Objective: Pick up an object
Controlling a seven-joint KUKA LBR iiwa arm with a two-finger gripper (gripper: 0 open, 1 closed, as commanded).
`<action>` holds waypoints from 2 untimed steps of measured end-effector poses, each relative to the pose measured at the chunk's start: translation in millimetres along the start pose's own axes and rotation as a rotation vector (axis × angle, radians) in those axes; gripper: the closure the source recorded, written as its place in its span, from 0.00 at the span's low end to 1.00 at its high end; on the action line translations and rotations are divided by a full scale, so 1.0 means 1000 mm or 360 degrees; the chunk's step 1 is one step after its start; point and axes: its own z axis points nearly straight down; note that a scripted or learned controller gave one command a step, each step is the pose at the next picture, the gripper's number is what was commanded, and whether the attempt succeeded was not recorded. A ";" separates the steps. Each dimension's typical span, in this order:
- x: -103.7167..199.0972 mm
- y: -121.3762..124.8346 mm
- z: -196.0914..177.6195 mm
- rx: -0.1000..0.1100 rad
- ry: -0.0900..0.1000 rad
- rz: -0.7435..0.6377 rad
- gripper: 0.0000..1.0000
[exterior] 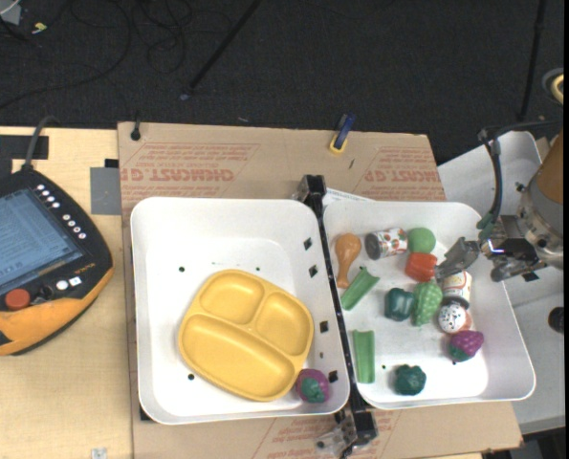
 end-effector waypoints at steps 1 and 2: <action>0.070 -0.001 0.181 0.0026 0.0008 -0.0004 0.00; 0.138 -0.038 0.087 -0.0008 0.0002 -0.0005 0.00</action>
